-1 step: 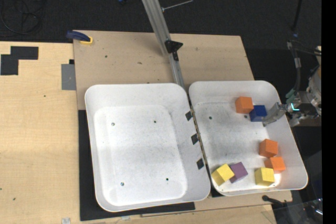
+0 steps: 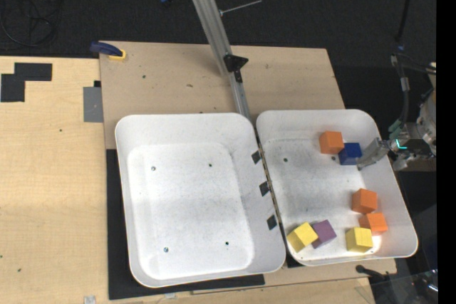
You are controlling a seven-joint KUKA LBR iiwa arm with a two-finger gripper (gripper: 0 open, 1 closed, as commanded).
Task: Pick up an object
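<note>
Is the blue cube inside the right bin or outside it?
Inside. The blue cube lies on the right bin floor, touching an orange cube, near the hand.

One camera looks down on the bench (image 2: 178, 82) from above at a slant — far enough back to take in both bins whole. The left bin (image 2: 135, 135) sits near the middle of the picture, and the right bin (image 2: 367, 117) lies just beside it, toward the right edge. Beyond the left bin the bench runs up to dark floor, with a metal rail (image 2: 210, 25) leaning in from the top — the view faces that way.
</note>
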